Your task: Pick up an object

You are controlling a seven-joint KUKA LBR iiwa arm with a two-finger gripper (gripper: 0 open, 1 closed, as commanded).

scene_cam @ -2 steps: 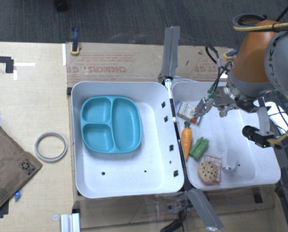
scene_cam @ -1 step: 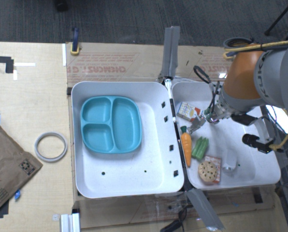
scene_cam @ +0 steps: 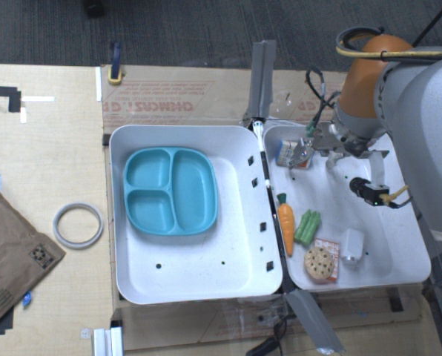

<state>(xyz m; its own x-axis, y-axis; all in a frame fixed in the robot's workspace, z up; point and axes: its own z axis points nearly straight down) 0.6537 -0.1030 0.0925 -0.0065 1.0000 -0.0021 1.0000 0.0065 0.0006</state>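
My gripper point(scene_cam: 297, 154) is low over the far left corner of the right bin point(scene_cam: 399, 269), reaching in from the orange-banded wrist point(scene_cam: 365, 87). A small grey-blue thing point(scene_cam: 285, 152) lies right at its tip; whether it is gripped is unclear. Nearer the front of that bin lie an orange carrot point(scene_cam: 286, 227) along the left wall, a green pea pod point(scene_cam: 307, 226), a round speckled cookie point(scene_cam: 321, 262) and a small white object point(scene_cam: 352, 245). All of these lie apart from the gripper.
The left bin point(scene_cam: 132, 273) holds a blue three-part plate point(scene_cam: 170, 191). A grey tape ring point(scene_cam: 78, 224) and a brown cardboard piece point(scene_cam: 10, 258) lie on the bench to the left. A black cable fitting point(scene_cam: 367, 190) hangs below the wrist.
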